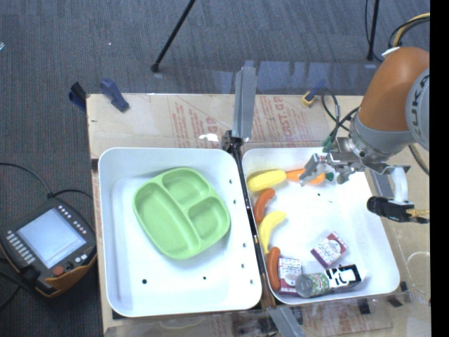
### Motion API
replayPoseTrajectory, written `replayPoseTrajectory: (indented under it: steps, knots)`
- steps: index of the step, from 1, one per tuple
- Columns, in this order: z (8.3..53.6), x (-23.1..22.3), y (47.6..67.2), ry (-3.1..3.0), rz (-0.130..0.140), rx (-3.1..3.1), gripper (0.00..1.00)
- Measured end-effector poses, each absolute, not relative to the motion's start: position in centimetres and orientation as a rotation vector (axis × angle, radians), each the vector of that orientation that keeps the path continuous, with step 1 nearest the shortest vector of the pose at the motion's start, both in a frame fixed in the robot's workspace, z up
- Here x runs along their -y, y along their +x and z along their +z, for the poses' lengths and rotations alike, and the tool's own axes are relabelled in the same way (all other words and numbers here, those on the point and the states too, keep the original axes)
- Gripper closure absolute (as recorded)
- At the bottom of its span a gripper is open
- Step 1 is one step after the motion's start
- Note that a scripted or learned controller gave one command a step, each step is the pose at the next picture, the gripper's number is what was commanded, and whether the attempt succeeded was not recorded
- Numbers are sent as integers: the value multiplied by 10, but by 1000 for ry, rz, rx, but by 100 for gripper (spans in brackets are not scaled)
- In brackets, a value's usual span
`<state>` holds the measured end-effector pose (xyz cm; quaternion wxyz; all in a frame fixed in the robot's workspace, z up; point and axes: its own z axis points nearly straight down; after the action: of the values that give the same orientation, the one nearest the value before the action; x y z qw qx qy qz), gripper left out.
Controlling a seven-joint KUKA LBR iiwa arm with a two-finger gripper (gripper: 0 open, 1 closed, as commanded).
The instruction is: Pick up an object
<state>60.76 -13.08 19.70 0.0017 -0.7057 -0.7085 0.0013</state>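
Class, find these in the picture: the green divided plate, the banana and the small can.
Green divided plate (pixel 182 213), camera view, centre ridge.
Banana (pixel 271 225), camera view, middle of its curve.
Small can (pixel 312 284), camera view, its side.

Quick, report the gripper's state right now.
Gripper: open, holding nothing, above the carrot in the right bin.

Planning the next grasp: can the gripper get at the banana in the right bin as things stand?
Probably yes. The banana lies uncovered, with bare floor on its right side, and the gripper hovers above the same bin.
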Motion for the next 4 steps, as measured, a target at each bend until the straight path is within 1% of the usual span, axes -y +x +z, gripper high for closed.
replayPoseTrajectory:
  steps: [1, 2, 3, 4]
  knots:
    - [87, 140, 642, -2270, 1, 2170, 0]
    - [97, 139, 642, -2266, 2, 2171, 100]
    - [97, 139, 642, -2266, 2, 2171, 0]
    - [106, 139, 642, -2266, 1, 2171, 100]
